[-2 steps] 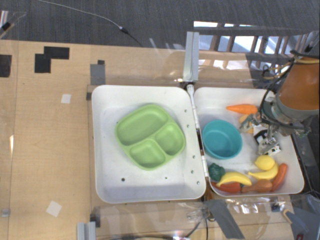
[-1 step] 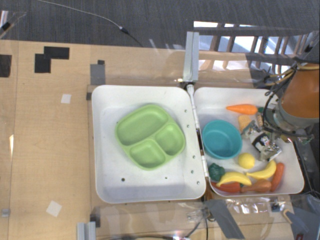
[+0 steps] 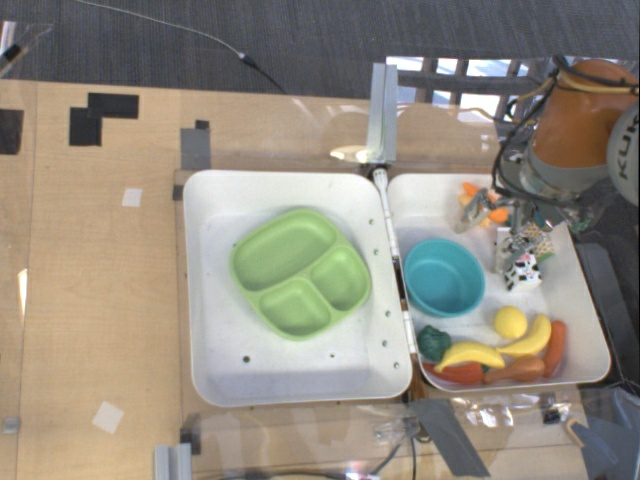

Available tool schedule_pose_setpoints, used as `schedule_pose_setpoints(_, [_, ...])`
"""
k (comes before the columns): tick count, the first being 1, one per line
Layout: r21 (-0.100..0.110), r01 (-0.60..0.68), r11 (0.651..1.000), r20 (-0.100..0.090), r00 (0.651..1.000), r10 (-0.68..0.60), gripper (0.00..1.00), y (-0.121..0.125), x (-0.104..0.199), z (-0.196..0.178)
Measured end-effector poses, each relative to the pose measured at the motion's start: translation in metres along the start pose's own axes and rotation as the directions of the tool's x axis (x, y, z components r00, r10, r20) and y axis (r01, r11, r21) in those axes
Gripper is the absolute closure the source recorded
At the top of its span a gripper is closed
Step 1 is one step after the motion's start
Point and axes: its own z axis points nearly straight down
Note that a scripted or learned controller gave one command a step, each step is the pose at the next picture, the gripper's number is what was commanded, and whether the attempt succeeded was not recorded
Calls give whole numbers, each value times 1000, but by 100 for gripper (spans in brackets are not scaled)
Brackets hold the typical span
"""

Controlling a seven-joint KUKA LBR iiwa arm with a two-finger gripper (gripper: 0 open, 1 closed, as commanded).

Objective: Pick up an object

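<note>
The gripper (image 3: pixel 524 240) is lowered into the right bin (image 3: pixel 590 318), just above a small black-and-white toy cow (image 3: pixel 521 271); its state cannot be told. Beside it an orange toy (image 3: pixel 478 204) is seen, a blue bowl (image 3: pixel 444 277) lies further left, and beyond that a green divided plate (image 3: pixel 300 272) rests in the left bin (image 3: pixel 215 358).

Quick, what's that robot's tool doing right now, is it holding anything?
Tool: cannot be told; it hangs low over the right bin, just above a black-and-white toy cow.
</note>
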Motion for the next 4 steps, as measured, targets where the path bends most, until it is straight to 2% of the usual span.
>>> schedule_pose_setpoints(1, [18, -179, 984, 39, 983, 179, 0, 47, -36, 0])
schedule_pose_setpoints(2, [25, -136, 990, 37, 990, 135, 0, 30, 35, 0])
schedule_pose_setpoints(3, [39, -123, 992, 39, 992, 121, 0, 66, 43, 0])
schedule_pose_setpoints(4, [54, -270, 961, 53, 962, 267, 0, 66, 35, -7])
